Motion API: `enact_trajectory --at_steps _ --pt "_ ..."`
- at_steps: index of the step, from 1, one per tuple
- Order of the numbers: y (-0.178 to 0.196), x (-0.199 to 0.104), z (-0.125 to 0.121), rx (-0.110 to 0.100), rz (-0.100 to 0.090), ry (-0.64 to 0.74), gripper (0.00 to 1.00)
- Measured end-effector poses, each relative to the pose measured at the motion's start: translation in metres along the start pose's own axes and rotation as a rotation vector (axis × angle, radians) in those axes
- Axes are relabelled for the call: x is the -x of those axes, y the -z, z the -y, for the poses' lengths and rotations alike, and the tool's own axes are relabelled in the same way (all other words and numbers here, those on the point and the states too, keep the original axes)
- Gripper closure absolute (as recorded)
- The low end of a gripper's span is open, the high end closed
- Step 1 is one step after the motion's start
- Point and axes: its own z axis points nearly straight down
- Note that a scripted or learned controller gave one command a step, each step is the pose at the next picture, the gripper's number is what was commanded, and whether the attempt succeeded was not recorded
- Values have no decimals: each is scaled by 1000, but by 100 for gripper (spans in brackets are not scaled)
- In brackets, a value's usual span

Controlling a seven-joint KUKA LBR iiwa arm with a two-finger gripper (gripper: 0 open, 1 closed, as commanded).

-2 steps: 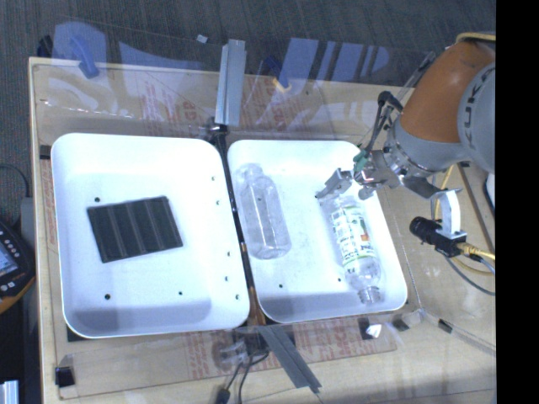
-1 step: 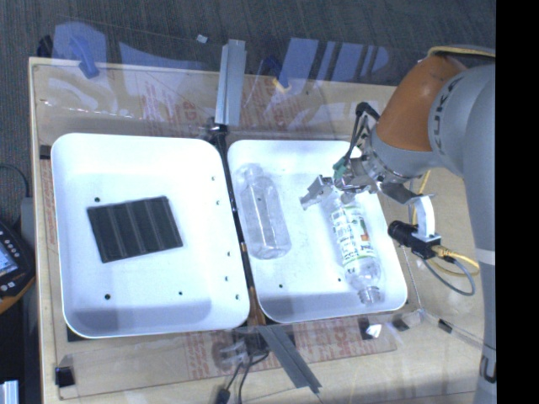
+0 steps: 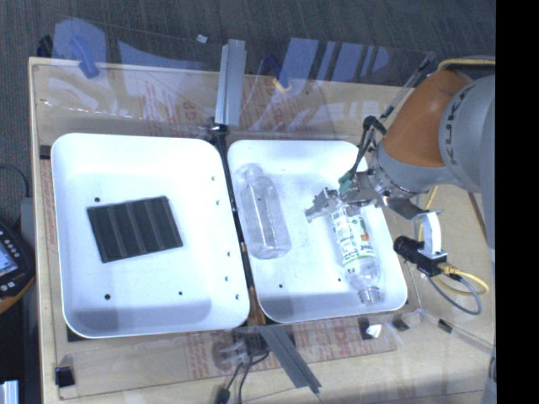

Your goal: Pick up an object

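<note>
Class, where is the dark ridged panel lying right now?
The dark ridged panel lies flat in the left bin, left of centre, apart from the two bottles in the right bin.

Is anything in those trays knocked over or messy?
Both bottles lie on their sides in the right bin: a clear bottle and a labelled bottle. Nothing looks spilled. The dark ridged panel sits slightly askew.

Arm point(image 3: 459, 129) was grey, rounded housings, with a broad orange band above the wrist. Dark lettering showed on the grey shell near the frame edge, unreadable. Thin black cable ran along the wrist section. Tool point(image 3: 327, 202) was small, grey metal, with green spot beside its mount.
</note>
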Motion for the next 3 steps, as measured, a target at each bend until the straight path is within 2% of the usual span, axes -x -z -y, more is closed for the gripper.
enact_trajectory --at_steps 1,2,3 --pt "-30 3 -23 0 1 -5 0" --pt "10 0 1 2 -1 64 0" --pt "-76 -4 -11 -4 -10 -146 0"
